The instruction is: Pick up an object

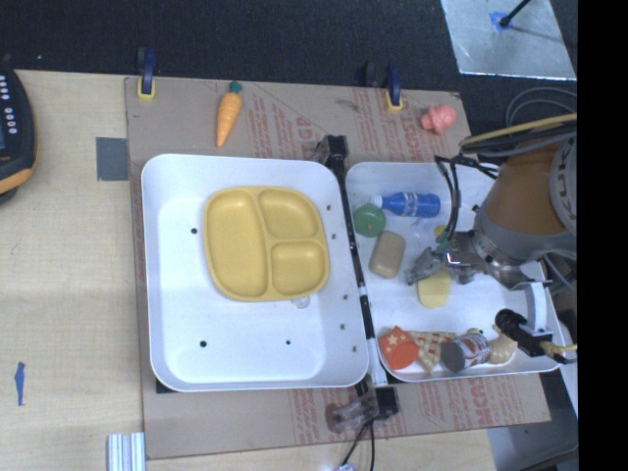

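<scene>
Gripper (439, 263), grip state indeterminate, sits directly above the yellow block (434, 290) in the right bin (365, 180); the crowding tan block (387, 254) risks deflecting any grasp.

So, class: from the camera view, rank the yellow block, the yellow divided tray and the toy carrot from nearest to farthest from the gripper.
Measured from the gripper:
1. Yellow block, right bin, just below it.
2. Yellow divided tray, left bin.
3. Toy carrot, on the board beyond the left bin.
</scene>
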Available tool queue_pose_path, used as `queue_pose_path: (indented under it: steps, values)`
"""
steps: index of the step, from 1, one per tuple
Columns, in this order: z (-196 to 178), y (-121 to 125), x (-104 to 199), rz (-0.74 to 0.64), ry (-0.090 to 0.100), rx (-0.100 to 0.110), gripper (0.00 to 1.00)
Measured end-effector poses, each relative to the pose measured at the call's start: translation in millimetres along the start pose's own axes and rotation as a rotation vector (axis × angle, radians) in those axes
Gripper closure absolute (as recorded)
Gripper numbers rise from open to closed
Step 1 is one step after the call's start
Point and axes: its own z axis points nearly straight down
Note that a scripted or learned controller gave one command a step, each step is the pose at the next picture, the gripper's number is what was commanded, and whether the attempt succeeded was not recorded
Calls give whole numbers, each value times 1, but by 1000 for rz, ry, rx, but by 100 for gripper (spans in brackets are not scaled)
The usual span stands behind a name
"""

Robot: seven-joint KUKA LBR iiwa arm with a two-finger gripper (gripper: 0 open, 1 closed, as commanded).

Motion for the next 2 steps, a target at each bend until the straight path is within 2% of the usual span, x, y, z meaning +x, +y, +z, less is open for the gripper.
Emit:
queue_pose_path:
  steps: [1,2]
  values:
    - [-15,1,0,0,-1,-4,100]
    - [-112,78,75,-10,0,-21,100]
